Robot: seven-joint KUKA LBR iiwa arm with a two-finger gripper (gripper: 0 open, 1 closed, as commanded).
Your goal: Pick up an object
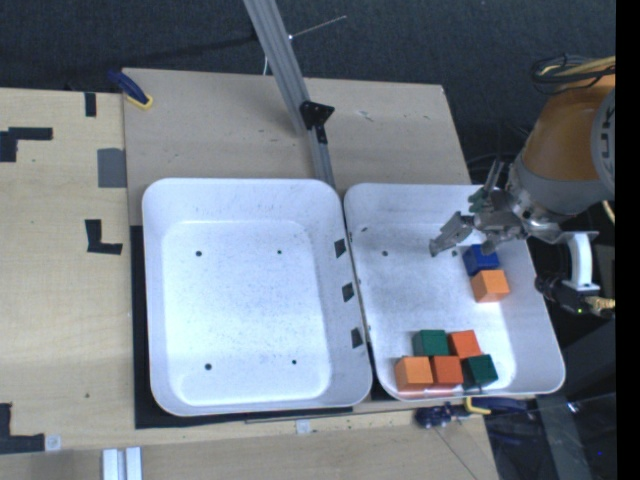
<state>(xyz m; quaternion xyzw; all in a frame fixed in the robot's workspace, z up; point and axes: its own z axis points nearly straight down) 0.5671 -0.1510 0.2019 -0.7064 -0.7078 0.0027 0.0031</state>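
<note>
Your pincer (462,230) sits over the right bin (400,268), fingers splayed apart with nothing between them. Just beside its tip there's a small blue block (481,260), chunky and squarish, so no real long axis to call. An orange block (490,285) touches it on the near side. Down in the bin's near corner a cluster of green and orange blocks (446,359) is packed tight. The left bin (240,293) is speckled white plastic.
</note>
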